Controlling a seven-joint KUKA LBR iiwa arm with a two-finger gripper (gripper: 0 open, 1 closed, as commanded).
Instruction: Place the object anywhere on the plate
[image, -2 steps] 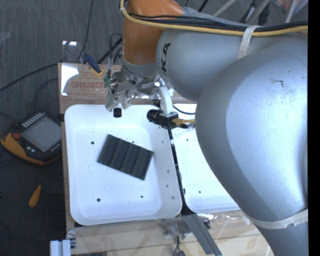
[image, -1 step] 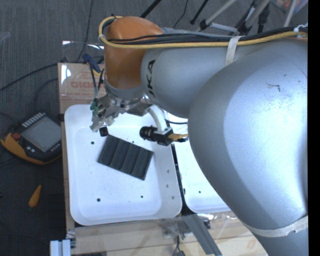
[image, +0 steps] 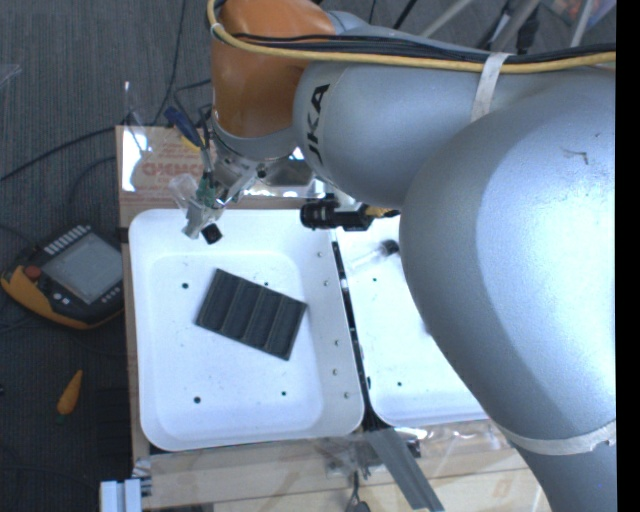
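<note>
- Camera view: I logged the arm (image: 480, 200) reaching in from the right, its grey bulk covering most of the right bin (image: 400, 330) and crossing above the divider between the bins.
- The gripper (image: 203, 218) sat over the far left corner of the left bin (image: 160, 400), near its back rim. I judged it was parked high there to keep the bin floor open to the camera.
- Fingers: I could make out a pale fingertip (image: 192, 226) and a small dark tip (image: 211, 234) just beside it, but could not tell whether they stood apart or together. Nothing was visible between them, so I recorded no grasp.
- The only candidate item I saw was a dark ribbed slab (image: 250, 313), lying flat and skewed on the floor of the left bin, roughly at its middle, well apart from the gripper and clear of all four walls.
- Whether that slab was the plate or the object to be placed, I could not settle from this view; no second loose item was plain to me.
- My judgement: if the slab was the target, its central, flat lie gave a wide landing area, so a drop anywhere over the bin's middle should do.
- Outside the bench, a teach pendant (image: 70, 275) lay on the floor at left, with an orange tool (image: 68, 392) nearer the camera.
</note>
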